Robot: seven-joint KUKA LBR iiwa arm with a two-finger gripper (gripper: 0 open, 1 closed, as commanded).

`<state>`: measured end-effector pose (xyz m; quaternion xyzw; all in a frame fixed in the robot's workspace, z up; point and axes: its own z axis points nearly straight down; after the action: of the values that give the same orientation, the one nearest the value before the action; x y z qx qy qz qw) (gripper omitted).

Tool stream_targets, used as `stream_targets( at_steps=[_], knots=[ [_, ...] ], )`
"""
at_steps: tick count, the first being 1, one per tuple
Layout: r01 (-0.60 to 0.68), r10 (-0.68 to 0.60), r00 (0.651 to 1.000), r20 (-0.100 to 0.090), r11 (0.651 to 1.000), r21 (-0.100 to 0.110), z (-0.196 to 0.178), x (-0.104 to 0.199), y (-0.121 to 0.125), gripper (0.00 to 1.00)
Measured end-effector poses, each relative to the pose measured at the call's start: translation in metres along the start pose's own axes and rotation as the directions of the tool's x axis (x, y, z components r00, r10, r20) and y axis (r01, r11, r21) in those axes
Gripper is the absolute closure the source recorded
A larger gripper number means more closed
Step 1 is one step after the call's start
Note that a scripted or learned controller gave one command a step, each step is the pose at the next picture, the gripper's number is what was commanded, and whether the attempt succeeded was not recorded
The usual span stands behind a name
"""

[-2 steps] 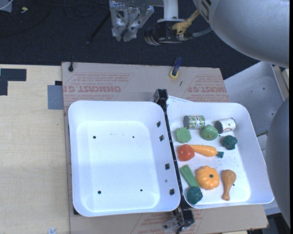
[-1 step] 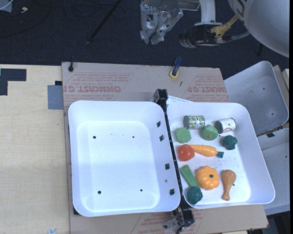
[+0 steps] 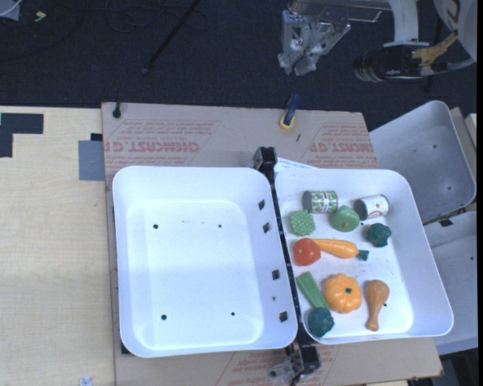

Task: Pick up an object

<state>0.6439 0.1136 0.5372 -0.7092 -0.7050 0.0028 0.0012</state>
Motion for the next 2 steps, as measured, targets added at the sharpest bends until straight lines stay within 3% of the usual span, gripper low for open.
stream_targets(
  at_steps=[1,2],
  knots=[
    [0.013,-0.013,1.000,-0.003,1.000,-0.002,0.000,0.090,-0.001,1.00],
    [0.002,-0.002,1.000,-0.001,1.000,0.000,0.000,0.033,0.000,1.00]
  ],
)
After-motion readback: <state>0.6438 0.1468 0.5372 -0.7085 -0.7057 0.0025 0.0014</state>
